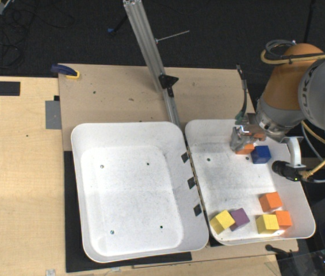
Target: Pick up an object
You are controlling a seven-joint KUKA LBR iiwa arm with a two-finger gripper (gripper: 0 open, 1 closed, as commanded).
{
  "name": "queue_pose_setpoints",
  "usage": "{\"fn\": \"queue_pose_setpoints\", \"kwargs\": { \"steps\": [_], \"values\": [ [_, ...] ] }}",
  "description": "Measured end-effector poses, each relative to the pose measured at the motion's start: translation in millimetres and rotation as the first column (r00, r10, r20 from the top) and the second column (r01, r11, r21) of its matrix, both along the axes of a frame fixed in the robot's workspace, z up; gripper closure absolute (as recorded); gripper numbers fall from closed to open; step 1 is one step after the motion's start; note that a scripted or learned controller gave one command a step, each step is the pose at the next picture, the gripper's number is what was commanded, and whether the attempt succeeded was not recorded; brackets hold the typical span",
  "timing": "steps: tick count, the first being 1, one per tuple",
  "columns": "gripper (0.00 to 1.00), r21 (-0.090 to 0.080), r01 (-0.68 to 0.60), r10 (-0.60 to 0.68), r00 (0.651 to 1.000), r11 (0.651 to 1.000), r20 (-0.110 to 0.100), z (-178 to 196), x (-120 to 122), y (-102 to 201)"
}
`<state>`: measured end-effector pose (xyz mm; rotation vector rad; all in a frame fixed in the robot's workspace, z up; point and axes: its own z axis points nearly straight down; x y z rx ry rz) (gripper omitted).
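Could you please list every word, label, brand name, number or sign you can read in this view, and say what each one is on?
None: no readable text appears anywhere in the camera view.
The coloured blocks, such as the blue block and the purple block, have plain faces.
The two white bins carry no markings.
The black patches on the bench are plain shapes, not lettering.

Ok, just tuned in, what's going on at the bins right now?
The arm has its gripper down in the right bin, at the far end, right at an orange block with a blue block beside it. Nothing is visibly lifted. Five more blocks sit along the bin's near edge: two yellow, one purple, two orange.
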<state>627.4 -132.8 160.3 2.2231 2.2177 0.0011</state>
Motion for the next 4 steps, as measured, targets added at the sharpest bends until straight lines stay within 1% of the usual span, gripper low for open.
{"fn": "queue_pose_setpoints", "kwargs": {
  "steps": [1, 2, 3, 4],
  "values": [
    [1.00, 0.000, -0.002, 0.002, 1.000, 1.000, 0.002, 49, 1, -1],
    [1.00, 0.003, -0.006, 0.006, 1.000, 1.000, -0.002, 58, 2, 52],
    [1.00, 0.003, -0.006, 0.006, 1.000, 1.000, -0.007, 50, -9, 98],
    [1.00, 0.003, -0.006, 0.006, 1.000, 1.000, -0.007, 44, -15, 149]
  ]
}}
